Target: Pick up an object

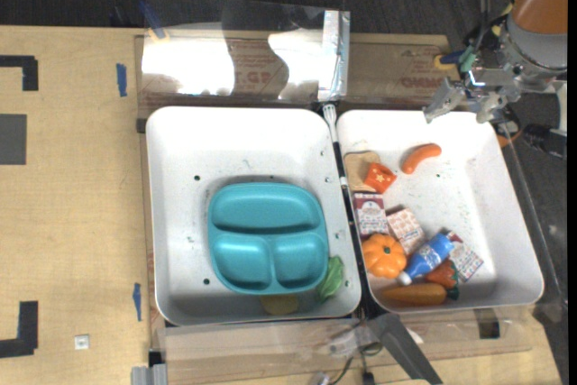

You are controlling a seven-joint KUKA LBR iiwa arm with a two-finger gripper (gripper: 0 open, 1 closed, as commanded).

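The grey two-finger gripper (464,101) hangs over the far rim of the right white bin (514,221), its grip state impossible to tell, well apart from the orange sausage-shaped toy (420,157) lying inside.

You see the arm (541,9) cut off by the right edge, with blur around its gripper (469,99). A green item (332,277) sits partly hidden under the teal tray (268,234), and a yellowish thing (281,306) below it is too hidden to name.
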